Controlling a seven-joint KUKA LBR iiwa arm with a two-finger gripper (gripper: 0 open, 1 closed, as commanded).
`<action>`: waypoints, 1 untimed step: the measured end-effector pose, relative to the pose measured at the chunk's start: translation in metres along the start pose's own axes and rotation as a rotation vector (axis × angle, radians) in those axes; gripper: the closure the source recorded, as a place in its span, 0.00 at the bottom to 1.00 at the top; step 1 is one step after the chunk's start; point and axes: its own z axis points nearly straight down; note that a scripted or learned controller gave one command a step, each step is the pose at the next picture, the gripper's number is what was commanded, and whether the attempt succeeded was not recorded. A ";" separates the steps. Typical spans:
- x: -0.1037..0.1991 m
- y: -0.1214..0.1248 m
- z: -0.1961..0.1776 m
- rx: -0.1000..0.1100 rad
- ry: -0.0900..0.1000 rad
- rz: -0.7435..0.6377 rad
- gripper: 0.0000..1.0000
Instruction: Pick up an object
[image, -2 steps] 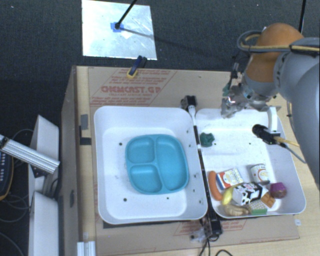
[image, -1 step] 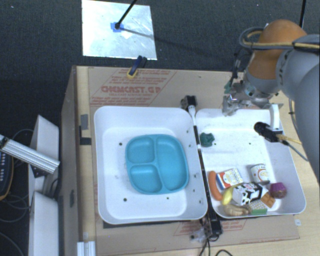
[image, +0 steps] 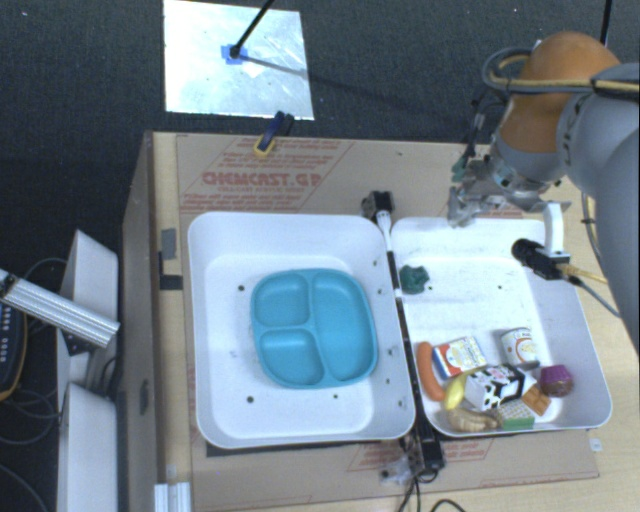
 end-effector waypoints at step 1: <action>0.000 0.001 -0.011 -0.004 -0.001 -0.002 1.00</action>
